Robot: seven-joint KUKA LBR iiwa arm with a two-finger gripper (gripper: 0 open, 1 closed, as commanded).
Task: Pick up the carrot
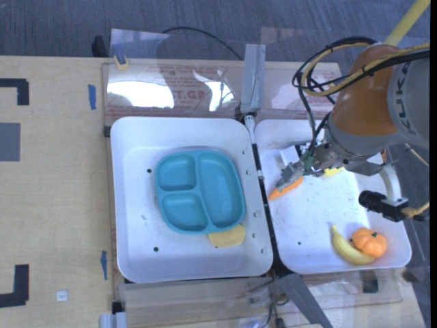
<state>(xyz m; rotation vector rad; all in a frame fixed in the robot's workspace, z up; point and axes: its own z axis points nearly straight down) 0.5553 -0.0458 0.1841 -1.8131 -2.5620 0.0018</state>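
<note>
Bench (pixel 48 183): a pale wooden top is carrying two shallow white bins side by side.
Arm (pixel 372 101): the grey KUKA arm with its orange band is reaching in over the right bin (pixel 307 248), the landmark here.
Left bin (pixel 130 244): it is sitting just beside the right bin, holding a blue divided plate (pixel 201 191) and a pale yellow piece (pixel 227 236) at the plate's near edge.
Banana (pixel 345 246): it is lying in the right bin's near corner, touching an orange pumpkin-like toy (pixel 369 242).
Carrot (pixel 285 186): it is lying slantwise near the right bin's left wall, far half, green top pointing toward the gripper.
Gripper (pixel 300 168): it is hovering at the carrot's leafy end; how wide it is standing, and whether it has hold of anything, cannot be told.
Risk: judging from this, the grasp is sitting off-centre at the thin end, so the carrot could be pivoting out or sliding against the bin wall on lifting.
</note>
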